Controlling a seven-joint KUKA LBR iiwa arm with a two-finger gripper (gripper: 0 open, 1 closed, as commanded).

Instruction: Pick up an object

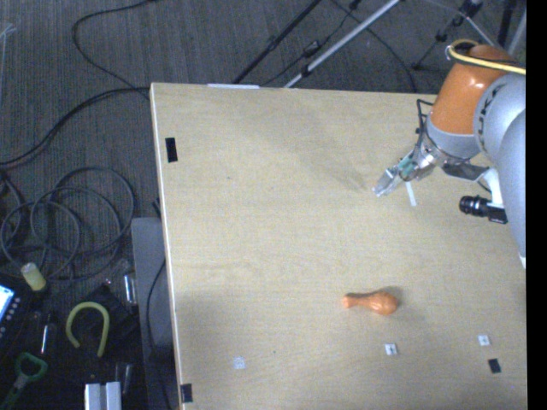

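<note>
A small orange gourd-shaped object (372, 302) lies on its side on the tan bench top (273, 229), toward the front right, with its narrow end pointing left. My gripper (396, 192) hangs over the right middle of the bench, well behind the orange object and slightly to its right. Its two thin pale fingers are spread apart and nothing sits between them. The grey arm with its orange band (466, 92) enters from the right edge.
Small square markers (391, 348) dot the front right of the bench, and a black tag (172, 149) sits near its left edge. Cables and hand tools (85, 323) lie on the carpet to the left. Stand legs (359, 20) cross behind the bench.
</note>
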